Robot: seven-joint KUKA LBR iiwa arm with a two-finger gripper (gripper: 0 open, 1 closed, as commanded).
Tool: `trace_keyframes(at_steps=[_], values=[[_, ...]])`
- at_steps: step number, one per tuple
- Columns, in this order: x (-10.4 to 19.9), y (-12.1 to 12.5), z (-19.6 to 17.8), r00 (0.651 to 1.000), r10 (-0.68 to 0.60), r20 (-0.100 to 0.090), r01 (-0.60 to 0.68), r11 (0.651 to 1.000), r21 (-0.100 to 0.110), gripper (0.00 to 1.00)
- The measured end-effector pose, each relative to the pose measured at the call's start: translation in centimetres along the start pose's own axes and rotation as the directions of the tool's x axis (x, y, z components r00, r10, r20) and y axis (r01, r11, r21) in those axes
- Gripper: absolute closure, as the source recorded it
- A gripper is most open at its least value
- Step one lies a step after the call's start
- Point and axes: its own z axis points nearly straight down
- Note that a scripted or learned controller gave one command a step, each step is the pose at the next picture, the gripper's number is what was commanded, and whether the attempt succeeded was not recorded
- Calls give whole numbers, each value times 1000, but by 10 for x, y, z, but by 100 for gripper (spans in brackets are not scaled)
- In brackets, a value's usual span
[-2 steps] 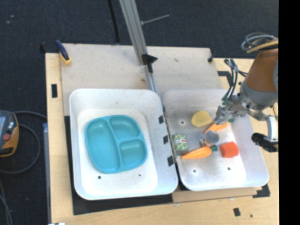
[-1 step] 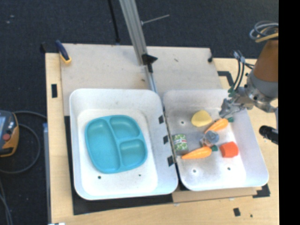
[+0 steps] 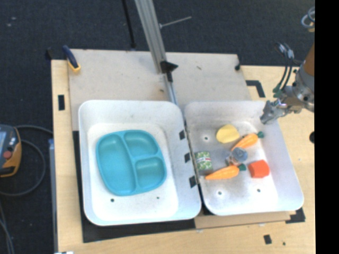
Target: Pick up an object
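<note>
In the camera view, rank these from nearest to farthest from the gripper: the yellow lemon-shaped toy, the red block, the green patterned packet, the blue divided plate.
Measured from the gripper over the right bin's upper right edge:
1. Yellow lemon-shaped toy, upper middle of the right bin.
2. Red block, right bin, lower right.
3. Green patterned packet, by the right bin's left wall.
4. Blue divided plate, in the left bin.

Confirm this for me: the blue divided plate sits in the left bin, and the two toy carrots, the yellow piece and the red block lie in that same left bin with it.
Not quite. The blue divided plate does sit in the left bin, but the two toy carrots, the yellow piece and the red block lie in the right bin, as the camera view shows.
</note>
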Motion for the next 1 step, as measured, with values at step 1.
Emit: trace_keyframes(at_steps=[1], values=[[0, 1, -10, 1000, -3, -3, 3, 1000, 5, 100]])
